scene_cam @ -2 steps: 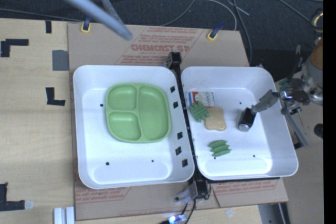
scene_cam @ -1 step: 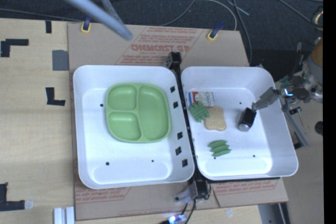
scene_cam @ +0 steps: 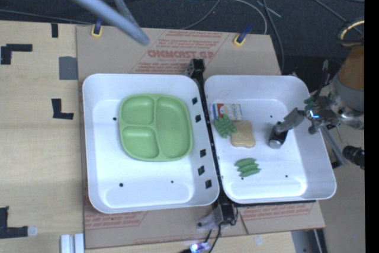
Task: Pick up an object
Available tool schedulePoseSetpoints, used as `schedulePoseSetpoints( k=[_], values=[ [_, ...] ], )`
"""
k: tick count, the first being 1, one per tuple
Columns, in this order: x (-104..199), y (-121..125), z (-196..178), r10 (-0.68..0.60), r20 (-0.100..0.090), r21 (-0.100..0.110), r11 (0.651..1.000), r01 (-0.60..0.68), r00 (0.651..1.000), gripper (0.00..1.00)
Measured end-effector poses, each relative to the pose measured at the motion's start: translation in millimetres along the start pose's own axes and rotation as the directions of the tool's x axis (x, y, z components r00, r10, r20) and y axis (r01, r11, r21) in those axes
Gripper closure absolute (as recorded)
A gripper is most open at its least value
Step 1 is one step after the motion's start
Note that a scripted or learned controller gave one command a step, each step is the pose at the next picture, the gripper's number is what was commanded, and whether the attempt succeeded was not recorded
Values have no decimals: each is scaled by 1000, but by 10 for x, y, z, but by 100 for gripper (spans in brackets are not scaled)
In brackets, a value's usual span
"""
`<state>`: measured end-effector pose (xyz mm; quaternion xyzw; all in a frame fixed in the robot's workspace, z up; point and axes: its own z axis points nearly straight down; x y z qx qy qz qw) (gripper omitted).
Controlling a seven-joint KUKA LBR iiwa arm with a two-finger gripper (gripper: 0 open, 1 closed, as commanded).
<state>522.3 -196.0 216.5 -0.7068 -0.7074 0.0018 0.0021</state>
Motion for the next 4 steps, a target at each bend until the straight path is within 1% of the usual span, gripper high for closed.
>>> schedulePoseSetpoints(
  k=[1,2,3,4],
  values=[
    [-22,78,586,0,0,1,1000,0,1000,0],
    [15,57,1027,0,-1,1,1000,0,1000,0],
    [14,67,902,-1,0,-3,1000,1,1000,100],
    [78,150,416,-1,1,-9,1000,1,1000,100]
  ],
)
